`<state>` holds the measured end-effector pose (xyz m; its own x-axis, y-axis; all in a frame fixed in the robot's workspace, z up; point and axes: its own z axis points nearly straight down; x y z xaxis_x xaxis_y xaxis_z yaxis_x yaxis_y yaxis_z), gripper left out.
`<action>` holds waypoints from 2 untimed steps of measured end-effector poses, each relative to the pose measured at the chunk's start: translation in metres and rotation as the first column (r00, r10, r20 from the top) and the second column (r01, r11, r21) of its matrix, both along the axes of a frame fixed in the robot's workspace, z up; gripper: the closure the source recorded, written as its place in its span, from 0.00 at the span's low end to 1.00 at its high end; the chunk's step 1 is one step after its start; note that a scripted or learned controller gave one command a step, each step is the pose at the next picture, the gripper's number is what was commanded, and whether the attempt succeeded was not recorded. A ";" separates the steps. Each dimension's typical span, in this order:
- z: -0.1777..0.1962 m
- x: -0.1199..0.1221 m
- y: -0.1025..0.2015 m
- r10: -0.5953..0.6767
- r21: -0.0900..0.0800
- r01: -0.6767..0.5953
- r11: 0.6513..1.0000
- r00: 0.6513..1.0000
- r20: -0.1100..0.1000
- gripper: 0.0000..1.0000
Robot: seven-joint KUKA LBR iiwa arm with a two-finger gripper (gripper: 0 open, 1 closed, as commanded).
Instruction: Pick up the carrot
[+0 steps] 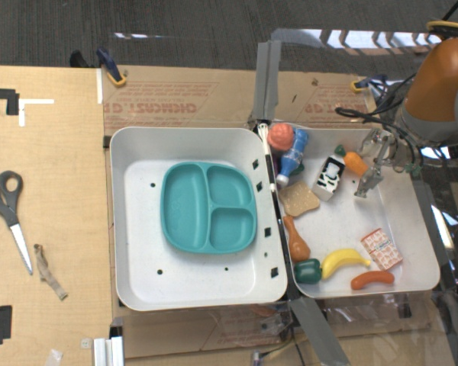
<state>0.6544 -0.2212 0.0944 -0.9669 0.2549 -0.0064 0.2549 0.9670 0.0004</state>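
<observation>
Camera view: looks down on two white bins on the surface; the arm (435, 82) reaches in over the right bin (412, 204).
Landmark: the slice of bread (299, 200), near the dividing wall of the right bin.
Carrot: the carrot (294, 237) lies flat just on the near side of the bread, almost touching it. It runs along the dividing wall, thin end toward the bread and thick end toward the green pepper (307, 271).
Neighbours: the banana (345, 261) is right of the carrot's thick end, with a little bare floor between them. A black and white box (330, 175) stands just right of the bread, on its far side.
Handling: it looks like a small toy carrot, probably light, stiff and smooth, so it may roll or slip out of a loose pinch. It does not look fragile.
Where to hold: probably across the thicker half, where there is more to squeeze. The wall crowds one side, so closing along the wall's line, or nudging the carrot clear first, seems safer.
Pincer: the pincer (370, 175) hangs well to the right of the bread, beyond the box. A small orange lump (353, 162) sits close beside it.
Pincer state: I cannot tell whether it is apart or together. Nothing is seen gripped in it, and it is well away from the carrot.
Progress: the carrot is untouched, so the pick is not yet begun.
</observation>
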 end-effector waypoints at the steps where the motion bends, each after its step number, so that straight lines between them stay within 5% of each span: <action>1: 0.000 0.000 -0.001 -0.067 0.001 0.067 0.998 0.998 0.000 0.00; 2: 0.012 0.002 -0.001 -0.066 0.000 0.066 0.998 0.998 0.008 1.00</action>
<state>0.6560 -0.2220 0.1060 -0.9481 0.3178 -0.0138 0.3178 0.9482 0.0019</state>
